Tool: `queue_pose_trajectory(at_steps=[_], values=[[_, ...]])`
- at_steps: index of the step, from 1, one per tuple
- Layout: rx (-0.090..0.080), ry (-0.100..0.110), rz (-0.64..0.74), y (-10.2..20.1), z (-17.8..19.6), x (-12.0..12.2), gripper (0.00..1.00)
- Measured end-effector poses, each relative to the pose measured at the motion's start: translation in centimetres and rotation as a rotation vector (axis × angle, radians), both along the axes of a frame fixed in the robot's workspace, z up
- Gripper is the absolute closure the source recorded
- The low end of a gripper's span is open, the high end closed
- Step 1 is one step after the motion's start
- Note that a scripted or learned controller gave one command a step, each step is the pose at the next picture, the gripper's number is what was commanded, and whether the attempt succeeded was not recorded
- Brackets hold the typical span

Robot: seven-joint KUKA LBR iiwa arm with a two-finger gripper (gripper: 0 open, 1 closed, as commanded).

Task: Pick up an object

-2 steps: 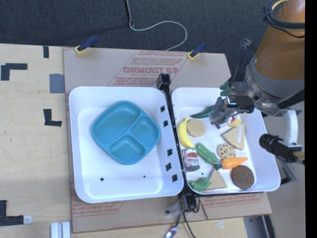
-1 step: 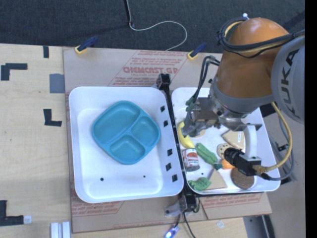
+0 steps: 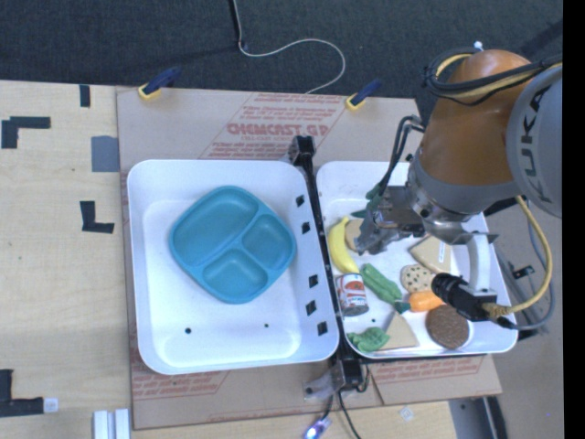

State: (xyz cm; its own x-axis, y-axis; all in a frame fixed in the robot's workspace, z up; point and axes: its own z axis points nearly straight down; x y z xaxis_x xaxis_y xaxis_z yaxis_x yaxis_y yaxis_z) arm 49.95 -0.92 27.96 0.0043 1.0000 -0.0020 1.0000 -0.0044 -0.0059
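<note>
**Desk:** Dark carpet lies behind a pale wooden bench (image 3: 55, 273) where a cardboard sheet (image 3: 274, 126) carries two shallow white bins. What is in them?

**Photographer:** A blue three-compartment plastic plate (image 3: 232, 243) sits alone in the left white bin (image 3: 155, 337). In the right white bin (image 3: 498, 341) lies a clutter of toy food: a yellow plastic banana (image 3: 341, 246) against the dividing wall, a green pea-pod-shaped piece (image 3: 381, 283) just beside it, a small red-labelled can (image 3: 353, 294) below, a speckled round cookie (image 3: 414, 277), an orange carrot-like piece (image 3: 422, 301), a brown round disc (image 3: 448, 326) and a green leafy piece (image 3: 369, 339) near the front rim.

**Desk:** And the arm?

**Photographer:** The grey arm with its orange band (image 3: 473, 108) reaches over the right bin from the right. Its gripper (image 3: 373, 231) hangs low in the bin's upper half, just beside the banana's top end. From this angle I cannot tell whether it is spread or pressed together, and nothing can be seen between its tips.

**Desk:** So how far along is the pick?

**Photographer:** By my reading, early. Every piece lies in the bin. The approach looks made; the grasp and the lift are left to do.
</note>
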Motion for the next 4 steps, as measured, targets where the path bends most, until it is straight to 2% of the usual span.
queue_pose_trajectory(at_steps=[1,2,3,4], values=[[0.001,0.001,0.007,2.3,-7.2,3.6,1.00],[0.004,-0.021,0.006,2.4,12.2,-0.5,1.00],[0.002,-0.007,0.008,5.5,13.9,-1.6,1.00],[0.003,-0.012,0.009,8.6,19.7,-1.6,1.00]])
